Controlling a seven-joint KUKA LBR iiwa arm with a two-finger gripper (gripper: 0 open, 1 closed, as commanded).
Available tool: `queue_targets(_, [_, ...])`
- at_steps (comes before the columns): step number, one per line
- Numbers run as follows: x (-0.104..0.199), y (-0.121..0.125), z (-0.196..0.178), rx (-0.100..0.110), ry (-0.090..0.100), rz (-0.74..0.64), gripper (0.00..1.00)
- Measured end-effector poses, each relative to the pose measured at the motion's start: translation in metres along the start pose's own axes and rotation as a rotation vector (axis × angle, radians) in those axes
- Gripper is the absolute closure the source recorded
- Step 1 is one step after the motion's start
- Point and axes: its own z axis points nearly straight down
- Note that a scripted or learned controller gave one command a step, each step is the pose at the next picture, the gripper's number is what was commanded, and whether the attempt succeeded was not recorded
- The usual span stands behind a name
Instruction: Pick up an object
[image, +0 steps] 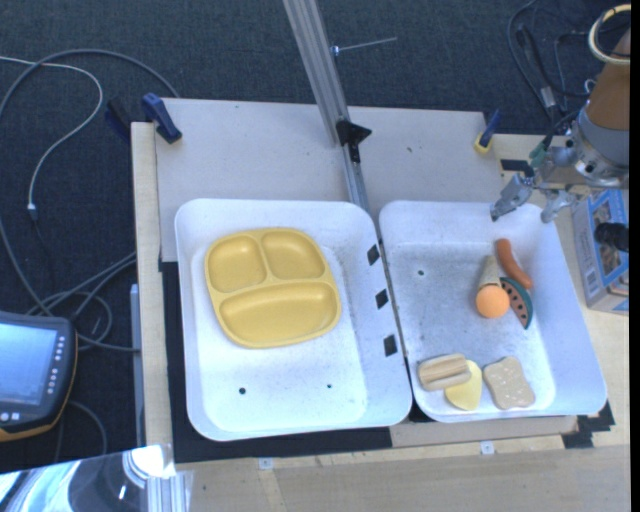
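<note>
My gripper (528, 205) hangs over the far edge of the right bin (430, 250), open, with nothing between its fingers. Just in front of it lies an orange sausage (513, 262). Beside that are an orange ball on a cone (490, 298) and a watermelon slice (519, 304). Near the bin's front edge lie a tan bun (442, 371), a yellow wedge (464, 396) and a beige cracker (508, 383).
The left bin (290, 400) holds a yellow divided plate (272, 288). A metal pole (325, 70) slants up from between the bins. Blue clamps (160, 116) grip the bench's far corners. Cables and a tablet (30, 370) lie on the floor at left.
</note>
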Motion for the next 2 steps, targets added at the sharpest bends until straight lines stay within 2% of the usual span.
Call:
queue_targets(1, [0.0,0.0,0.0,0.0,0.0,0.0,0.0])
queue_targets(2, [-0.004,-0.003,0.062,0.006,0.002,0.002,0.0])
